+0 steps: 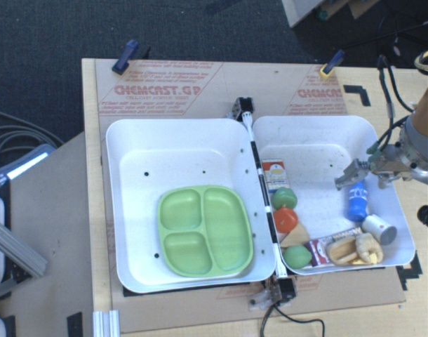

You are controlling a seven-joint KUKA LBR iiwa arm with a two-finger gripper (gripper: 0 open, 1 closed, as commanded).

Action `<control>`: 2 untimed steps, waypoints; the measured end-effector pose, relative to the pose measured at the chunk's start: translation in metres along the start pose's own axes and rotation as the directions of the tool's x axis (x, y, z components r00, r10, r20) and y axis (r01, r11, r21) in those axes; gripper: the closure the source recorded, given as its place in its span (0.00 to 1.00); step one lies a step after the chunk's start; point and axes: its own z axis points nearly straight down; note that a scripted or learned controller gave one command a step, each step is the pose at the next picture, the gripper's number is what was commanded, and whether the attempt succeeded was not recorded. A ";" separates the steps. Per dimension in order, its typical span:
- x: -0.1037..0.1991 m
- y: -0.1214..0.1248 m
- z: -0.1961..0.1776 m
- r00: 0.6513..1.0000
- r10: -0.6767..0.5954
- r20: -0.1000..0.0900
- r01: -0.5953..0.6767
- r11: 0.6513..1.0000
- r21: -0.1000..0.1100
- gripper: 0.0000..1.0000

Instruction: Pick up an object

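A blue bottle (357, 203) with a white cap lies at the frame's right, in the right bin (319, 128). The gripper (361, 170) hangs just above it; whether its jaws are open or shut, I cannot tell. A grey cup (377, 228) and 2 green balls (284, 198) lie nearby.

Robotics lab, clamped bench (200, 83), floor cables (10, 142)

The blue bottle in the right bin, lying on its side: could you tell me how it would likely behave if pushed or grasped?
The blue bottle looks cylindrical and lies on its side, so a sideways push would probably roll it. It appears small and plastic, so likely light and stiff. Its smooth surface may slip, and the white cup near its lower end might get nudged.
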 end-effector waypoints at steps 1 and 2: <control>-0.057 0.032 0.067 1.000 0.001 0.001 -0.001 1.000 0.000 0.00; -0.038 0.024 0.138 1.000 0.001 -0.001 -0.001 1.000 0.002 0.00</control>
